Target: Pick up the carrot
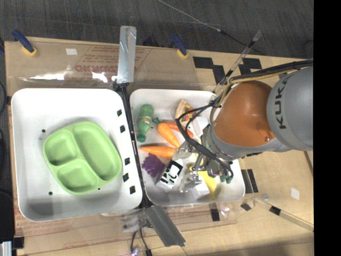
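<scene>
Hand point(193, 179) lowered into right bin point(160, 97) near its front edge, finger state not discernible, carrot point(168, 134) lying among toy foods in same bin, clear of hand, green divided plate point(82, 156) seated in left bin point(32, 105)

So the pincer point(187, 181) sits low in the right bin point(160, 199), carrot point(168, 133) up-left of it, divided plate point(82, 156) far left.

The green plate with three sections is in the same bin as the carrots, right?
Not quite. The camera view shows the green plate with three sections alone in the left bin, while the carrots lie in the right bin, next to the one the plate is in.
</scene>
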Action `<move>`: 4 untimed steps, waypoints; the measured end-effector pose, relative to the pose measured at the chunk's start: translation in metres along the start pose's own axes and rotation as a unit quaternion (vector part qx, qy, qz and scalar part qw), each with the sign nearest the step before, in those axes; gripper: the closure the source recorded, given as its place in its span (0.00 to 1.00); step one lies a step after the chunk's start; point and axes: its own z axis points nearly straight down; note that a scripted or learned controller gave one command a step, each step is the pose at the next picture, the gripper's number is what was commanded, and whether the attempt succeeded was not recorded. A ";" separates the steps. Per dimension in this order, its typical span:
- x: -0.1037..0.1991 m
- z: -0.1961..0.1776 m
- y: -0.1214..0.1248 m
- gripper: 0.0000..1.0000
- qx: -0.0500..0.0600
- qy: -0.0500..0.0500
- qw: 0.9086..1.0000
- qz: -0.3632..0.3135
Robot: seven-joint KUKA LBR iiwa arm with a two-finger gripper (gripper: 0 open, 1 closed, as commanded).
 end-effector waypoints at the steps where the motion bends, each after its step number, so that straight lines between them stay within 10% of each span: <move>1: -0.049 0.037 0.026 0.00 0.002 -0.009 0.999 -0.031; 2: -0.055 0.058 0.029 0.00 0.000 -0.010 0.995 0.096; 3: -0.070 0.062 0.020 0.00 -0.001 -0.006 0.954 0.300; 4: -0.070 0.051 0.022 1.00 -0.001 -0.006 0.956 0.295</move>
